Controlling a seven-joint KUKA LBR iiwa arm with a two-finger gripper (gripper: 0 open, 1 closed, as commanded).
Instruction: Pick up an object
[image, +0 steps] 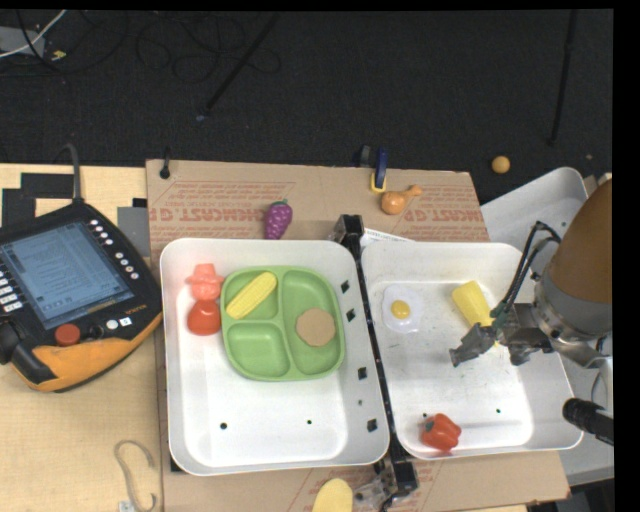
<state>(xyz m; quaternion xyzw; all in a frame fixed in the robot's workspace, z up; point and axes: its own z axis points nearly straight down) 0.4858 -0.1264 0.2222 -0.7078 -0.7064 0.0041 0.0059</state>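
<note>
My claw (472, 347) hangs low in the right bin (500, 430); whether it is apart or together, I cannot tell. The yellow block (471, 302) lies just beyond it, long axis slanting far-left to near-right.

The grey arm enters from three o'clock, its orange band showing at the frame's edge above the wrist. The wrist tilts toward nine o'clock, carrying the hand (470, 350) low and extended, its dark fingers pointing down and toward eight o'clock with nothing visible between them.
</note>
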